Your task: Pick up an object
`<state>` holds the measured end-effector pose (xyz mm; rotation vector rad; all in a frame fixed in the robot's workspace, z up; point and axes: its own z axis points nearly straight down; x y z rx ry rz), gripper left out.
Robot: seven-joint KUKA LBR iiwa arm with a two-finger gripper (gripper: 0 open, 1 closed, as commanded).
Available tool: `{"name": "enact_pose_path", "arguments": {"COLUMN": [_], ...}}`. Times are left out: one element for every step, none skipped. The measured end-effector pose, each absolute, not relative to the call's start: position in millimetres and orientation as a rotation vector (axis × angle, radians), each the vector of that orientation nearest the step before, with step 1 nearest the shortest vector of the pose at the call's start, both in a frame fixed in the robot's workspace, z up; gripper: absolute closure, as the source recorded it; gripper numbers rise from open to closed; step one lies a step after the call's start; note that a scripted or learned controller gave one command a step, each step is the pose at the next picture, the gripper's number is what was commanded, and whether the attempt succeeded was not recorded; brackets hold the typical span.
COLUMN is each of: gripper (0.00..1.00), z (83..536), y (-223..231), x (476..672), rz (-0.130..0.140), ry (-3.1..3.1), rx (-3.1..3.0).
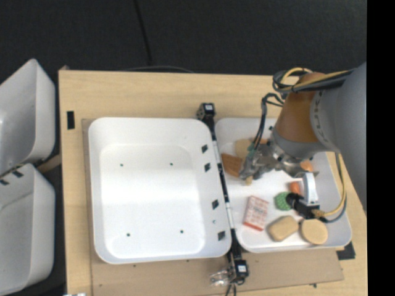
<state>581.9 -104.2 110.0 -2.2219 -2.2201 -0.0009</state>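
Note:
My gripper (252, 168) hangs low in the right bin (271, 244), over its upper left part. Its tips are right beside a brown wedge-shaped piece (231, 164). I cannot see whether anything is between the tips. Nearer the front of this bin lie a white and red packet (255, 212), a small green object (282, 200), a tan block (283, 228) and a round tan disc (313, 231). An orange piece (296, 188) shows just behind the green object. A pale tan thing (243, 147) lies behind the gripper.
The left bin (151, 190) is a white tray with a few dark specks on its floor. A ridge with black clips (217, 184) separates the two bins. The grey arm with its orange band (299, 113) covers the right bin's far right part.

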Motion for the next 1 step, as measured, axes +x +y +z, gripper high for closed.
{"name": "enact_pose_path", "arguments": {"gripper": [1.00], "z": [119.3], "y": [-105.2], "x": [582.1], "rz": [-0.001], "ry": [-2.217], "rx": [-2.224]}}
